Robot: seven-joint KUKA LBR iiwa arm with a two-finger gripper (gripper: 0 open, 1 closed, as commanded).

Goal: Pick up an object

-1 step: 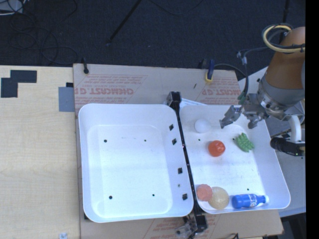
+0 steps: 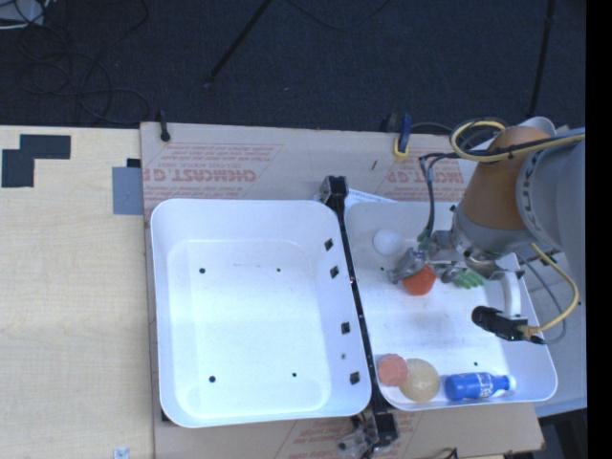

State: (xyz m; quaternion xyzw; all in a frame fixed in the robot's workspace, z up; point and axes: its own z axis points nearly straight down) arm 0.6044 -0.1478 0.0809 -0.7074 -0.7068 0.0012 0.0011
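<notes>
In the right bin [image 2: 535,390], my gripper [image 2: 409,264] hangs low over the back half, reaching in from the right. A red-orange round object [image 2: 419,282] sits right at its tip, touching or just below it. A white ball [image 2: 386,243] lies just left of the gripper near the bin's back wall. A green object [image 2: 469,278] peeks out under the wrist to the right. Along the front wall lie a pink round object [image 2: 391,368], a beige ball [image 2: 420,380] and a blue bottle [image 2: 477,385] on its side.
The left bin [image 2: 172,256] stands beside the right one, with a black divider [image 2: 348,285] between them. Both rest on a cardboard sheet [image 2: 239,165] on the wooden bench. The right bin's middle floor [image 2: 430,328] is bare.
</notes>
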